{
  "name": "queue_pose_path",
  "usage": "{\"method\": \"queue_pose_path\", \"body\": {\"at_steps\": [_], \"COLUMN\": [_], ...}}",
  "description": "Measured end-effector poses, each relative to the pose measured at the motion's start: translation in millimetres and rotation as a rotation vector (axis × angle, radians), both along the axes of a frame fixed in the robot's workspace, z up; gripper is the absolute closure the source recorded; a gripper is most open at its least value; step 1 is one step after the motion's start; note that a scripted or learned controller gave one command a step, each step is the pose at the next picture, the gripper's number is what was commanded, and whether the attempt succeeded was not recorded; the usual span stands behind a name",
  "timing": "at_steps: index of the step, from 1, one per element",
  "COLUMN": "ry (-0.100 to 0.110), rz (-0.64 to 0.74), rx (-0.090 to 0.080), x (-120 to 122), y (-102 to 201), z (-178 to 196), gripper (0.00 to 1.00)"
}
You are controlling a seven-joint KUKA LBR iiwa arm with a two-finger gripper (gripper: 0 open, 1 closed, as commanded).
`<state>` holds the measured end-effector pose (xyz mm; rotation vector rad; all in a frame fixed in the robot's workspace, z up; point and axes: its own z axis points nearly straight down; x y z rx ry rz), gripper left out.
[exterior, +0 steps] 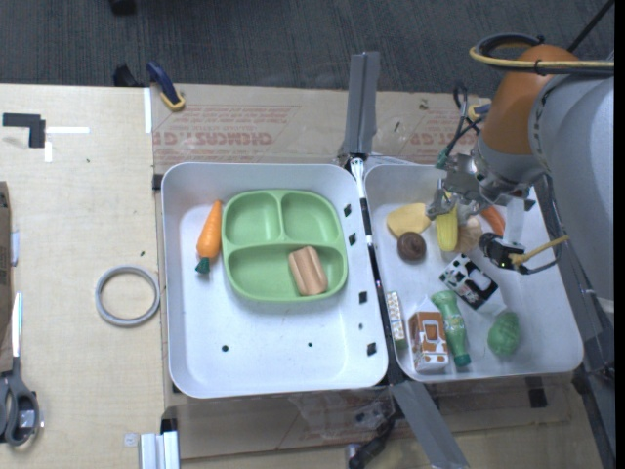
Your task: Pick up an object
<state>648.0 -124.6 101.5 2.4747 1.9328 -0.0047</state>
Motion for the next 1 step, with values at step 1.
{"method": "queue_pose_path", "body": {"at_steps": [1], "ry": [-0.001], "rz": [-0.078], "rx": [0.001], "x": [-0.2], "y": [18.8], "z": [110.7], "gripper": [1.0]}}
